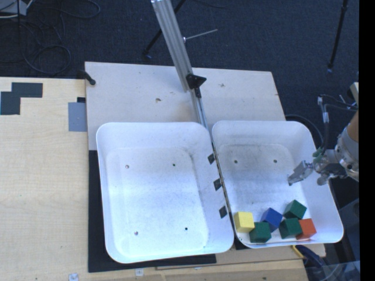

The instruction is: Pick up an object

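Right bin (258, 134): I count one yellow cube (244, 220), one blue (272, 216), three green, one orange, clustered at its near edge. Gripper (307, 172) above the bin's right rim, fingers spread, grasping nothing

Bright even light, soft shadows, slight blur.

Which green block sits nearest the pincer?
The green block at the cluster's upper right, above the orange block; the other two green ones lie lower, farther from the pincer.

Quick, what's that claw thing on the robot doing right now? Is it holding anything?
Gripper: over the right bin's edge, nothing held; open or closed cannot be told.
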Controlling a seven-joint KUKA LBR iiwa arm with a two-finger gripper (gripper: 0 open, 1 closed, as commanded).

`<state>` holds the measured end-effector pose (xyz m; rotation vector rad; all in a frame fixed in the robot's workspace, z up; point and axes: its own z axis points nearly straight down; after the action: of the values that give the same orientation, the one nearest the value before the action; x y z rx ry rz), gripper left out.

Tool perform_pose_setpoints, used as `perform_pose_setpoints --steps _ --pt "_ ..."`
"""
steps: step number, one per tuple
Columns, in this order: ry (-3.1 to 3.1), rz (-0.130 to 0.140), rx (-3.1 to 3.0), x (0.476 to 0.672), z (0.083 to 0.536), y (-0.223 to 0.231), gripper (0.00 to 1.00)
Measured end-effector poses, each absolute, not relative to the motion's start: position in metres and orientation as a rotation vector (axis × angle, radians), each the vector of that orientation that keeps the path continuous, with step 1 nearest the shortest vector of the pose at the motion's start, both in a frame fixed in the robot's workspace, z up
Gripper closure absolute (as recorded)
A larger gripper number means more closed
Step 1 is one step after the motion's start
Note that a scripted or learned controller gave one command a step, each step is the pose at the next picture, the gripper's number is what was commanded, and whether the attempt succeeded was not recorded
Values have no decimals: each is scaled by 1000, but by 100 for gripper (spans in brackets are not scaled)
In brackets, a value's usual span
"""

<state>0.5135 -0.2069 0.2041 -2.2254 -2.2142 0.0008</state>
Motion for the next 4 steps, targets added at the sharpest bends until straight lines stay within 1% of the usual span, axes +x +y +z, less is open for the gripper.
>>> perform_pose_setpoints --steps 1,2,3,4 --pt "-2230 -7 -2216 490 301 -132 0" --pt "-2228 -5 -2219 516 356 -103 0" --pt "-2216 10 -2214 530 258 -92 0" --pt "-2212 11 -2216 494 158 -100 0"
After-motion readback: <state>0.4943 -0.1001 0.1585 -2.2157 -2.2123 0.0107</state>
